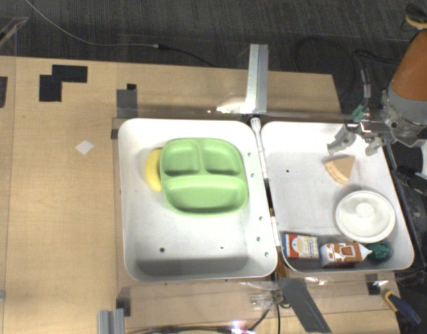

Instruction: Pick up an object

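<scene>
1. The gripper (354,139) hangs over the upper part of the right bin (297,207), reaching in from the right edge under the arm's orange band (416,72). Its two metal fingers (339,142) stand apart, with nothing between them.

2. Just below the gripper — close to its fingertips, and I cannot tell whether it touches them — lies a tan wedge-shaped piece (340,168), perhaps a toy slice of bread; the view is too coarse to be sure.

3. Further below the gripper, past the wedge, a round white lid-like dish (365,214) sits on the bin floor.

4. Along the bin's near wall, well below the gripper, lie two small cartons: one with a red and blue label (301,246) to the lower left, and a brown and white one (344,253) beside it, with a dark green thing (380,251) at its right end.

5. To the gripper's left, across the divider, the left bin (144,249) holds a green divided tray (202,175) — three compartments, face up.

6. A yellow object (153,170) peeks out from under the tray's far left edge, well apart from the gripper.
</scene>
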Tool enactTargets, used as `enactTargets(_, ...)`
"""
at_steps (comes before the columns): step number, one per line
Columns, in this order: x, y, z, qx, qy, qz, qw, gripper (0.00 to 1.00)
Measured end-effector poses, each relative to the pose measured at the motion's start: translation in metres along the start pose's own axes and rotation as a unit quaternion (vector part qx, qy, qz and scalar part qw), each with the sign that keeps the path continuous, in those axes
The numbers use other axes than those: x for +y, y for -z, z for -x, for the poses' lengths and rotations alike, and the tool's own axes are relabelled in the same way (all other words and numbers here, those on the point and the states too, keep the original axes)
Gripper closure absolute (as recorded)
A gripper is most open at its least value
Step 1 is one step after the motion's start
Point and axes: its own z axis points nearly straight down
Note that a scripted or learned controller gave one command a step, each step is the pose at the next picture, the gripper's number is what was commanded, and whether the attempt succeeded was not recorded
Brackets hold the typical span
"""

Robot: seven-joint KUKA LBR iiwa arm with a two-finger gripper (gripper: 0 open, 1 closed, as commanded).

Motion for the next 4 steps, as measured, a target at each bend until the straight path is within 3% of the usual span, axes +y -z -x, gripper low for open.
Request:
enactTargets(1, -0.009, -0.113, 0.017, 0.0, -0.031, 0.001, 0.9995, 0.0)
enactTargets(2, 0.042, -0.122, 0.028, -0.001, 0.081, 0.001, 0.9968, 0.0)
enactTargets(3, 0.044, -0.11, 0.026, -0.002, 0.083, 0.003, 0.9965, 1.0)
enactTargets(4, 0.016, -0.016, -0.021, 0.0, 0.067, 0.001, 0.9977, 1.0)
